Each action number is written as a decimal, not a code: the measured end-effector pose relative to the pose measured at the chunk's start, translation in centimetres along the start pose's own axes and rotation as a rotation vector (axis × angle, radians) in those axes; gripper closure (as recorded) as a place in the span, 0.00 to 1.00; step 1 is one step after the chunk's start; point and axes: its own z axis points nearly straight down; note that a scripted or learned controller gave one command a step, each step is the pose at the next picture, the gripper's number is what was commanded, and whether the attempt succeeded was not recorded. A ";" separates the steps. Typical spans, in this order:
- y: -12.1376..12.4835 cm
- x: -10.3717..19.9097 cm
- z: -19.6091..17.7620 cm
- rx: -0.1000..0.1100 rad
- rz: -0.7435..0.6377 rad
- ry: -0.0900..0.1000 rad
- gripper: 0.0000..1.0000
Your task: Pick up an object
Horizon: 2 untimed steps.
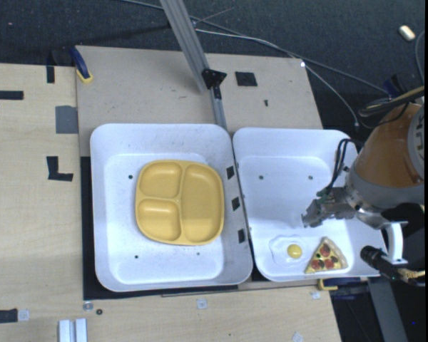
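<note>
Over the right bin (271, 148) my gripper (315, 215) hangs above the bare white floor, toward the bin's right side. Fingers point left and slightly down in the view; whether they are open or closed I cannot tell, the tips read as one dark clump. Nothing visible between them.

Nearest items: a pizza slice (326, 256), red and yellow with dark spots, lies in the near right corner of the same bin, below my gripper in the view and apart from it. Just left of the slice sits a fried egg (291, 251), white with a round yellow yolk, close to the near wall. The two lie side by side, close, perhaps not touching.

Left bin (107, 191): a yellow divided plate (180, 201) with three compartments lies flat near the middle, well apart from me.

My arm (389, 159), grey with the orange band, comes in from the right edge. A black cable loops along the wrist. Bench (28, 191) is pale wood with dark tape marks on it.
</note>
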 end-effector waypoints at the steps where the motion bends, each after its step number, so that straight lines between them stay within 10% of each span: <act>1: 0.5 0.9 -4.8 -0.002 -0.002 0.000 1.00; 2: 0.5 1.0 -6.0 0.001 -0.001 0.000 1.00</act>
